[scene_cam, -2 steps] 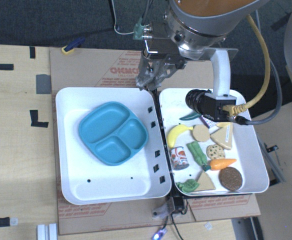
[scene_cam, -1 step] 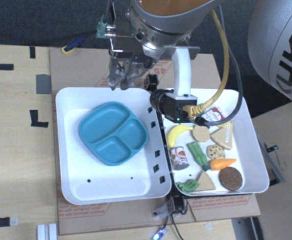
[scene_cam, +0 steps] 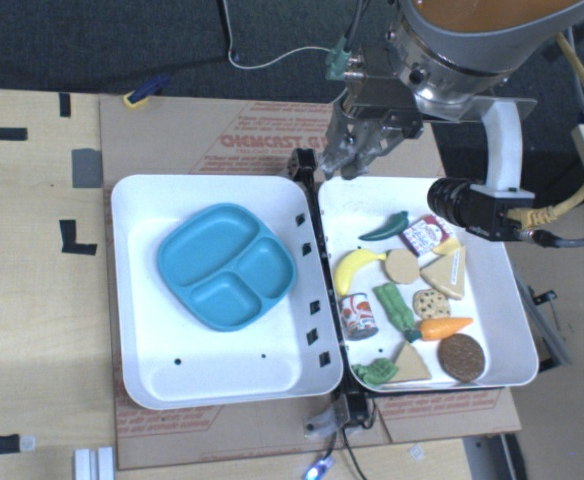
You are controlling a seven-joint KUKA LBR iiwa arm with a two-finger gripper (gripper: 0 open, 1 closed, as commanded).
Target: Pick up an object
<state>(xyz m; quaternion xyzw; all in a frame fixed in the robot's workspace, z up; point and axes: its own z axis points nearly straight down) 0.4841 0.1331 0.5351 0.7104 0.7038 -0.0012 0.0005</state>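
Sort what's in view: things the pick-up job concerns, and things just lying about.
Job:
gripper, above the bins' far edge
right bin
banana
carrot
brown round cookie
small can

Lying about:
blue divided plate in left bin
white cable

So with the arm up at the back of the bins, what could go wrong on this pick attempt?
The tool hangs over the back rim where the two bins meet, not above any item, so a straight descent could hit the rim.

The right bin's items lie packed together: the banana, cookie and carrot touch or nearly touch neighbours, so a grasp might nudge or catch two.

The tray looks wide and flat, hard to grip.
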